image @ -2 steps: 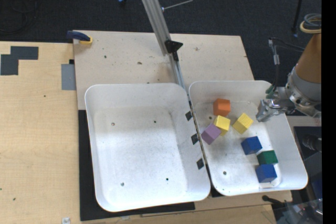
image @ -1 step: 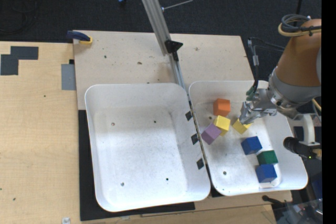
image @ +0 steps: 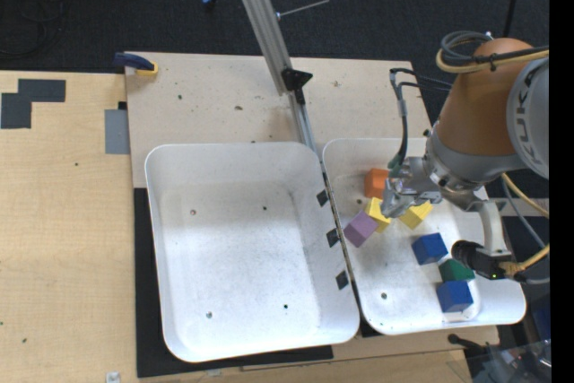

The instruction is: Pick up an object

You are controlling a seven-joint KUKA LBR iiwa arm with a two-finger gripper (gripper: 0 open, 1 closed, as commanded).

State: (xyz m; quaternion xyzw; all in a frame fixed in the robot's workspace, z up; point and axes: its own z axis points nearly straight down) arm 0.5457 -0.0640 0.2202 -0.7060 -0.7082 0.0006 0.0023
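My gripper (image: 397, 204) hangs low in the right bin (image: 395, 318), right over a cluster of blocks. A yellow block (image: 378, 211) lies just left of the fingertips and another yellow block (image: 417, 214) just right of them. An orange block (image: 376, 182) sits behind them and a purple block (image: 360, 230) lies to the front left. Two blue blocks (image: 430, 248) (image: 455, 295) and a green block (image: 456, 269) lie nearer the front right. From this angle the fingers blend into the blocks.
The left bin (image: 179, 193) stands beside the right one, with black clips (image: 332, 237) along the shared rim. A slanted aluminium post (image: 265, 22) rises behind the bins. A blue-and-yellow clamp (image: 136, 63) lies at the bench's back left.
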